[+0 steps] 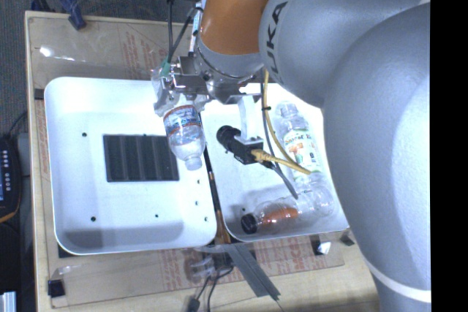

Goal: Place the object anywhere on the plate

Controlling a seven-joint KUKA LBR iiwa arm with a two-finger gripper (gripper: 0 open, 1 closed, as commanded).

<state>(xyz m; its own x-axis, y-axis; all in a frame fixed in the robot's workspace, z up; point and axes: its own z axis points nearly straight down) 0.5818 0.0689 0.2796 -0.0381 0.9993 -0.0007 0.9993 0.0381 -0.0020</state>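
Note:
A clear plastic water bottle [184, 135] with a pale label hangs cap-up from my gripper [174, 93], whose fingers are shut on its neck. The bottle hangs over the right side of the left bin [55, 157], just right of the black ribbed plate [139, 157]. The plate lies flat in the middle of that bin with nothing on it. The bottle's lower end is close to the plate's upper right corner, and I cannot tell how high above the bin floor it is.
The right bin [232, 229] holds a clear bottle with an orange-and-white label [300, 142] and a brownish bottle with a black cap [272, 217] lying near its front edge. A black fitting with a yellow cable [235, 141] hangs from the arm over it. The arm covers the right side.

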